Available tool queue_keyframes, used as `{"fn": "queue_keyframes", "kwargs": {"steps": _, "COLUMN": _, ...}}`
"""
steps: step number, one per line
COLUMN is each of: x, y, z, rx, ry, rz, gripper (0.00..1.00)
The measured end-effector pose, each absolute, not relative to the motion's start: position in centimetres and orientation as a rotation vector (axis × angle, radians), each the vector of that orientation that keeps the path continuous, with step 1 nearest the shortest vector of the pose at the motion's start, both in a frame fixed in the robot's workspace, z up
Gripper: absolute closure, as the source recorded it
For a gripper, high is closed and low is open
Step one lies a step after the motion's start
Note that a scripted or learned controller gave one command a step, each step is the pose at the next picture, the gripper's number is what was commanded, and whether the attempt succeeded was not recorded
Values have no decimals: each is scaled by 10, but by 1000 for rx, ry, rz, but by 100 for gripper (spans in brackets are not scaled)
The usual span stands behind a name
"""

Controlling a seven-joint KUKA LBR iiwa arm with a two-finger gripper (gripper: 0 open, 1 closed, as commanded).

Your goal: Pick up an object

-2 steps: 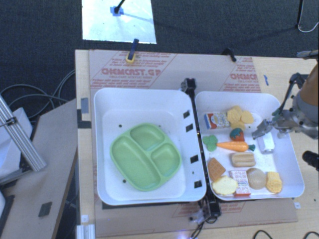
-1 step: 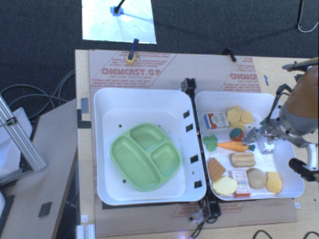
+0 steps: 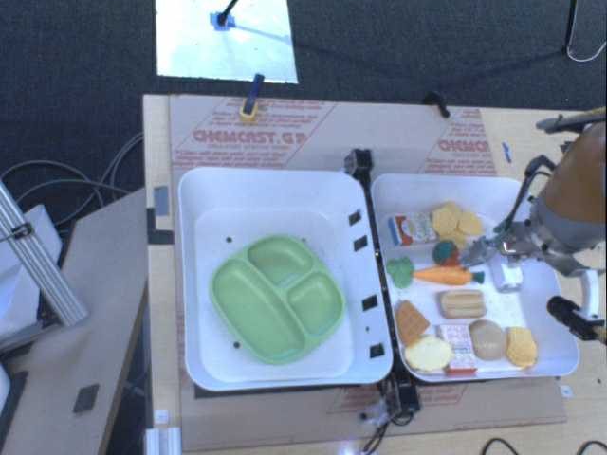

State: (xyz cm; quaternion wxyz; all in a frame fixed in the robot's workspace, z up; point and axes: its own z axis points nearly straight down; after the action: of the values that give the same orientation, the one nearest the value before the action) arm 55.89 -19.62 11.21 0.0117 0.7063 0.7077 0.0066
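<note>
**Jaws low over crowded bin: risk of a missed or double grasp**

The jaws [image 3: 500, 254] sit low in the right bin [image 3: 560, 349], just right of the carrot [image 3: 442, 276] and the small teal-and-red ball [image 3: 445, 252]. Whether they are spread or pressed together cannot be told; nothing is visibly pinched between them.

No item is lifted. The nearest candidates are the carrot, the ball and the bread roll [image 3: 462, 303] below. These lie close together, so a closing stroke may clip two items or push one aside. The rounded carrot may roll out of a pinch.

Farther out, the yellow round slices [image 3: 457, 222], the milk carton [image 3: 410, 228] and the cracker [image 3: 412, 320] crowd the bin floor. The green divided tray [image 3: 276, 298] lies in the left bin [image 3: 275, 186] on the tabletop [image 3: 313, 126], well apart.
</note>
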Motion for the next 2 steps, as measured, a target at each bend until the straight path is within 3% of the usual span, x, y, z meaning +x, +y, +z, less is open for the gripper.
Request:
{"fn": "queue_keyframes", "kwargs": {"steps": 1, "x": 560, "y": -197, "z": 123, "rx": 2199, "ry": 2205, "rz": 22, "gripper": 100}}
{"fn": "queue_keyframes", "kwargs": {"steps": 2, "x": 556, "y": -205, "z": 172, "rx": 2215, "ry": 2220, "rz": 3, "gripper": 100}}
